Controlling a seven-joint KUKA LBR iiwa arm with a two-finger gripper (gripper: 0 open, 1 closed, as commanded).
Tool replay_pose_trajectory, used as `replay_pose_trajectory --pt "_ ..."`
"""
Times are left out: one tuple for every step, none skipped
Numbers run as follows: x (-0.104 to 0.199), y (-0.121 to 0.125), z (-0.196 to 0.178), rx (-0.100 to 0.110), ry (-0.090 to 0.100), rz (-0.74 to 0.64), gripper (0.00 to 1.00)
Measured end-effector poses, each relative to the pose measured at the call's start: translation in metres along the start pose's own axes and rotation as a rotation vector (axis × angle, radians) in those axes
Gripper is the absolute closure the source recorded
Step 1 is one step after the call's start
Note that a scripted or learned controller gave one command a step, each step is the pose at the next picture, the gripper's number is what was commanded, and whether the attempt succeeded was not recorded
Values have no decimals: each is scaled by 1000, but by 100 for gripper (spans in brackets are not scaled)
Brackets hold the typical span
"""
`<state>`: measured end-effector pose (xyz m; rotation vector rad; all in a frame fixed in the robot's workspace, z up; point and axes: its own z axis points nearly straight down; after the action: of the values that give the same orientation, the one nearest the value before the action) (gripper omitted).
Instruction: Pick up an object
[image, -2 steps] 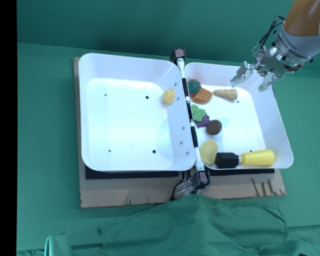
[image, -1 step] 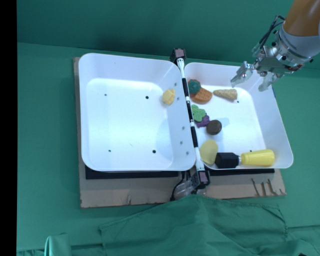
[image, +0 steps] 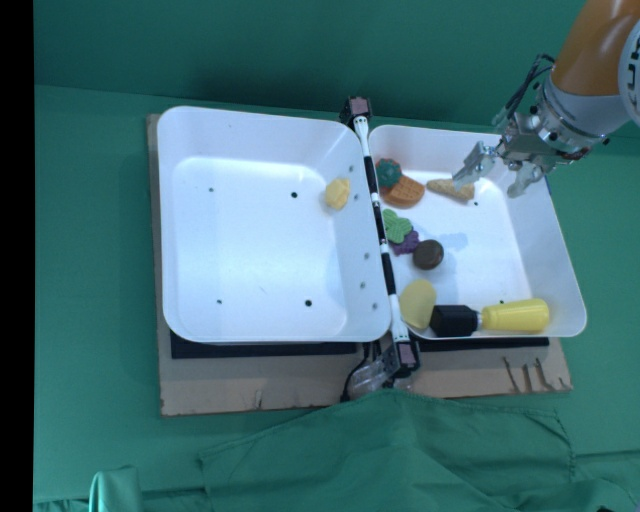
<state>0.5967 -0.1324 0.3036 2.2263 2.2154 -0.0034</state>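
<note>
Nearest the lens: yellow-handled tool with black head (image: 490, 318) at right bin's (image: 560, 262) near wall, well clear of the jaws. Gripper (image: 497, 170) hovers over that bin's far end, jaws spread wide, gripping nothing. Flat tan cracker-shaped piece (image: 449, 188) lies just beside one finger (image: 469, 164); contact unclear. Yellow lump (image: 337, 193) sits in left bin (image: 190, 135), well apart.

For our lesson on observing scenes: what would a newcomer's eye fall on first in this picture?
Probably the gripper, hanging over the far end of the right bin, fingers spread, beside a tan piece. Next, the toys crowded along that bin's left side and near edge, above all the yellow tool with a black end. The left bin holds one small yellow piece.
</note>
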Motion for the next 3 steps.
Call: replay_pose_trajectory --pt "4 0 41 -1 0 -1 0" --pt "1 -3 82 0 0 -1 0" --pt "-1 -1 120 -10 0 -1 0"
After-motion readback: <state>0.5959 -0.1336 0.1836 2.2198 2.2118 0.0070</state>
